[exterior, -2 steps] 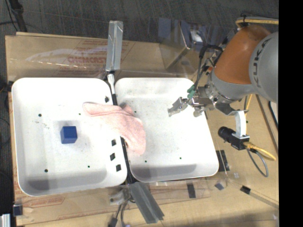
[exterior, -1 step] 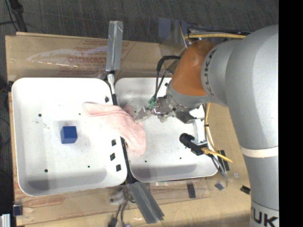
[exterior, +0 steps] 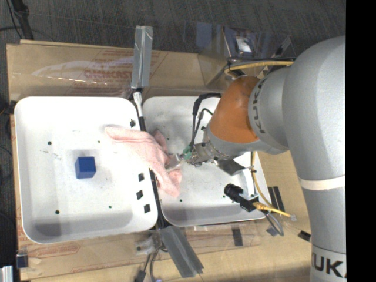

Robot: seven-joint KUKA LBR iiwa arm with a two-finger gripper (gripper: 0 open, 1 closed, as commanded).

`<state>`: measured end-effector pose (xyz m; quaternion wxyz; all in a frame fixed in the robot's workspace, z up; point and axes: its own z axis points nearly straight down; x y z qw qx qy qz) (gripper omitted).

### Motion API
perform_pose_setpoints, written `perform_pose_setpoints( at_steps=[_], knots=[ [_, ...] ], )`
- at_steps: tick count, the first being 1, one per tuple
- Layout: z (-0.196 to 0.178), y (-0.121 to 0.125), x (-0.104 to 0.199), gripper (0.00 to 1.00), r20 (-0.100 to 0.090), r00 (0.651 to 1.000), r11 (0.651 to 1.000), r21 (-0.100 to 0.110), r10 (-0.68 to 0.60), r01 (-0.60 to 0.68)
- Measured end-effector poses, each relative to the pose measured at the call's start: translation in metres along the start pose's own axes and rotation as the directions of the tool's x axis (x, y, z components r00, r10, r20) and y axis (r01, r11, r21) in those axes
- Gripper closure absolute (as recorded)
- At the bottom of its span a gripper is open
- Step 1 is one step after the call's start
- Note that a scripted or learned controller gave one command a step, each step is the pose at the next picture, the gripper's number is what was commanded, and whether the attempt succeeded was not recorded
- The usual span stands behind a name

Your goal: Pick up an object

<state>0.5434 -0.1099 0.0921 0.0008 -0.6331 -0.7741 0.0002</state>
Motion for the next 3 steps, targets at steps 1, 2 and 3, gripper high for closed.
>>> perform_pose_setpoints(
  at_steps=[1,2,3],
  knots=[
    [-0.001,0.004,0.01,0.0,0.004,0.992,0.992,-0.001,-0.124,0.124],
    [-0.001,-0.027,0.014,0.0,0.005,0.949,0.949,-0.002,-0.316,0.316],
    [-0.001,0.0,0.009,0.0,0.004,0.901,0.901,0.0,-0.435,0.435]
  ],
)
